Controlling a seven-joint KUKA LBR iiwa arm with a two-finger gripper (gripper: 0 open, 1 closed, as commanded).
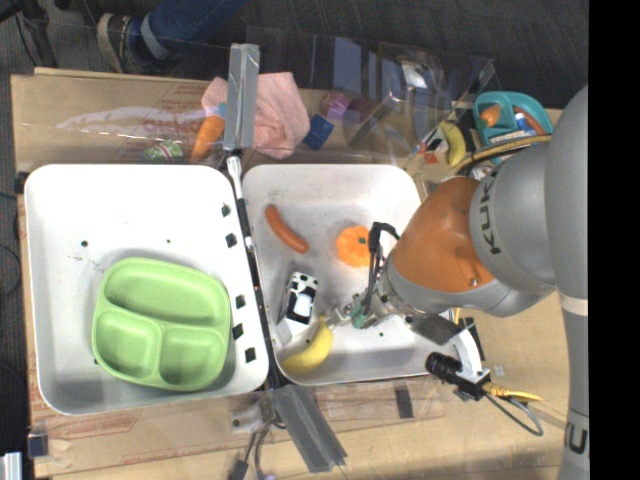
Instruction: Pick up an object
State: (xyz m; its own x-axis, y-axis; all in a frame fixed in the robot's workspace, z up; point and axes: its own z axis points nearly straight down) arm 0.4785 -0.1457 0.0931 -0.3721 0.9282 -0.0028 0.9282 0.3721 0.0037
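- Pincer (360,311) hung low over the right bin (330,183), near its front wall; we could not tell its state.
- We located the banana (312,348) just to its left, at the bin's front-left corner, long axis slanting along that wall.
- We judged the black-and-white object (300,298), the orange ball (354,245) and the sausage (286,228) farther off.

White letters "KU", the start of the maker's name, run down the grey arm (520,218) just beside its orange band (440,243). Faint red printing shows on the clear plastic bag (130,123) lying above the left bin (60,218), but it is too blurred to read.
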